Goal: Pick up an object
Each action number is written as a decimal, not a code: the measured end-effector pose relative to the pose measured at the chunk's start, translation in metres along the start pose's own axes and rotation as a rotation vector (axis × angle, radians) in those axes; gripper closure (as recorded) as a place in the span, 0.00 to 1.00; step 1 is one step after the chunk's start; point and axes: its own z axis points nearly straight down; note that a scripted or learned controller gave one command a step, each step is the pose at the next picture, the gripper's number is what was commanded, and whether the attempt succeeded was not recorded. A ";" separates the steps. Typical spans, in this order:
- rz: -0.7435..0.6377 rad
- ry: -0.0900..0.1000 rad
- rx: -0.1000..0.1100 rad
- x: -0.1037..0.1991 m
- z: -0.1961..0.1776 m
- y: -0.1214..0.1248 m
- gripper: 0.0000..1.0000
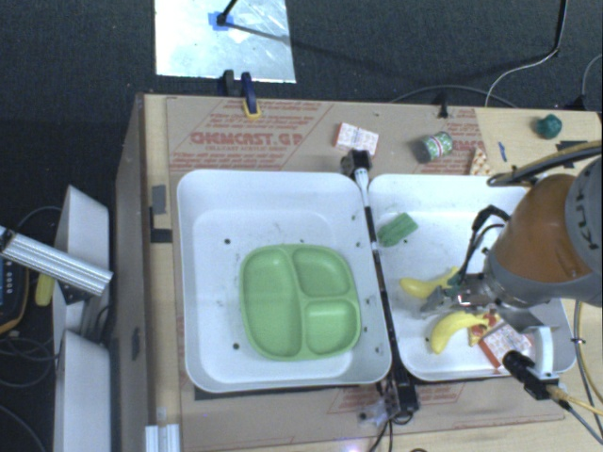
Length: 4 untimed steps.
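Two bananas (452, 328) lie in the right bin (424, 210), one just below the gripper (450, 298) and one just to its left, nearly touching the tips. Whether the jaws are apart or together cannot be told. This looks like the reaching step; next, the tips must straddle one banana and close. A green block (396, 229) sits farther up-left; the green tray (301, 301) rests in the left bin (217, 215).

bench (283, 130) bears left bin (203, 215), right bin (452, 196), small can (435, 146), card (356, 137).
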 end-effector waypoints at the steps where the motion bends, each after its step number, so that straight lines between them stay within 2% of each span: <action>1: -0.001 0.000 0.004 0.017 -0.012 0.122 0.00; 2: 0.001 0.000 0.008 0.022 0.003 0.082 0.00; 3: 0.002 -0.002 0.005 -0.015 -0.055 0.087 0.00; 4: -0.001 0.000 0.006 0.019 -0.054 0.102 0.00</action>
